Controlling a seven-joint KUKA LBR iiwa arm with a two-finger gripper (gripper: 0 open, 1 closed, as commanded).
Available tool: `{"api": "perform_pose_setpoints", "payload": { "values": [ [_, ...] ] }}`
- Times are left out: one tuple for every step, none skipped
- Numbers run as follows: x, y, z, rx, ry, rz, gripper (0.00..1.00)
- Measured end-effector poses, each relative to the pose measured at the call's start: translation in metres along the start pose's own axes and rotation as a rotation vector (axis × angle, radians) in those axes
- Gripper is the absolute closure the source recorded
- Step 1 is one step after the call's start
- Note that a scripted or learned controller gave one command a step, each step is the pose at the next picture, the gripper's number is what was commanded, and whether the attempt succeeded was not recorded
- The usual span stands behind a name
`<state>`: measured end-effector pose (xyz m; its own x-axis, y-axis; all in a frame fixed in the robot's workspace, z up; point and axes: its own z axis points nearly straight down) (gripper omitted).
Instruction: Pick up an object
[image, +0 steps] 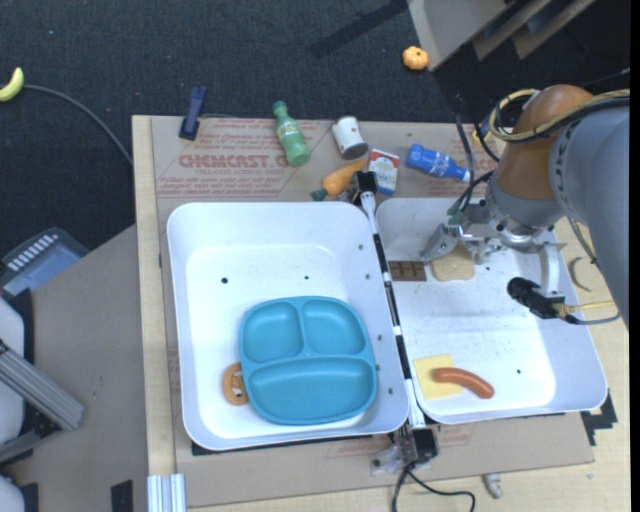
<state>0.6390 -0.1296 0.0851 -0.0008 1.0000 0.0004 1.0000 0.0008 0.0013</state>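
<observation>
Jaws (458, 250) low in right bin (560, 390), state unclear, tan item (452, 268) half hidden beneath, pretzel (233, 384) tucked under blue plate (305, 358)

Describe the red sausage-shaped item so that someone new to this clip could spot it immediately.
Start at the right-hand white bin, the one the arm reaches into, and go to its near corner beside the divider between the bins. There a toy hot dog sausage lies partly across a yellow cheese slice. It is the bin's one reddish-orange curved thing; the tan bread slice under the gripper is flat and pale.

"CHEMCAST" on the cardboard sheet (232, 160)
</observation>
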Motion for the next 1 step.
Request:
{"api": "perform_pose_setpoints", "payload": {
  "values": [
    [0.0048,0.0285,-0.0394,-0.003,-0.002,0.000,0.00]
  ]
}}
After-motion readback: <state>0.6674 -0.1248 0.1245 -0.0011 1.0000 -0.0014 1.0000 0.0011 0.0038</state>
